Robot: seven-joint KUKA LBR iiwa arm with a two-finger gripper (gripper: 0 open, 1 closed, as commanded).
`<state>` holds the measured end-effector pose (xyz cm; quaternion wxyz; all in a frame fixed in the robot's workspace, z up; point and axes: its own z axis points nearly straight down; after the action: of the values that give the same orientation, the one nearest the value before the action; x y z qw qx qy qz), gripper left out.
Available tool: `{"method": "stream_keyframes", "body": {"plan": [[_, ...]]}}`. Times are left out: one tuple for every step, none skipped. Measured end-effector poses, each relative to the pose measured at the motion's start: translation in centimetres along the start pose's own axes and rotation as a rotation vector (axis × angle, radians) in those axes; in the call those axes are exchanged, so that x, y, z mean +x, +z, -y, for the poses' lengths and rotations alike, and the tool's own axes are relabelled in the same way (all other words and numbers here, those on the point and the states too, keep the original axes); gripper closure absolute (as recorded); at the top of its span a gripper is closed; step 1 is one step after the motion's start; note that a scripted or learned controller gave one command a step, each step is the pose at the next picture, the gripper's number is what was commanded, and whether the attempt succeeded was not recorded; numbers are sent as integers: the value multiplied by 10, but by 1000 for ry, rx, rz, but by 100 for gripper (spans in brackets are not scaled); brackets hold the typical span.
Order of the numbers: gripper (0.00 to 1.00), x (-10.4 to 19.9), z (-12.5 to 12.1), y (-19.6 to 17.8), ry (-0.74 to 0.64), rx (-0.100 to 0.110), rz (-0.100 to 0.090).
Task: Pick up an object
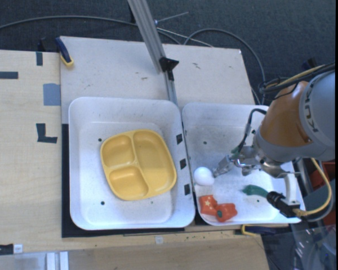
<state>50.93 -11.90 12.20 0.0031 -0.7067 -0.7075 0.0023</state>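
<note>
In the right bin [214, 122], a white ball [203, 176] lies near the left wall. A red and orange object [217, 207] rests at the front left corner, and a small green object [253, 190] lies to its right. My gripper [221, 167] hangs low over the bin, just right of the white ball and very close to it. Nothing shows as held. The grey arm with its orange band [284, 122] reaches in from the right and covers the bin's right side.
The left bin [81, 151] holds a yellow divided plate [138, 163]. A slanted metal rail [149, 27] ends at the bins' shared back edge. Cables run across the dark floor behind the bench.
</note>
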Motion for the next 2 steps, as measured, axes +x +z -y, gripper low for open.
{"method": "stream_keyframes", "body": {"plan": [[100, 0, -1, -12, -2, -3, 0], [100, 4, 7, -59, 0, -9, 1]]}}
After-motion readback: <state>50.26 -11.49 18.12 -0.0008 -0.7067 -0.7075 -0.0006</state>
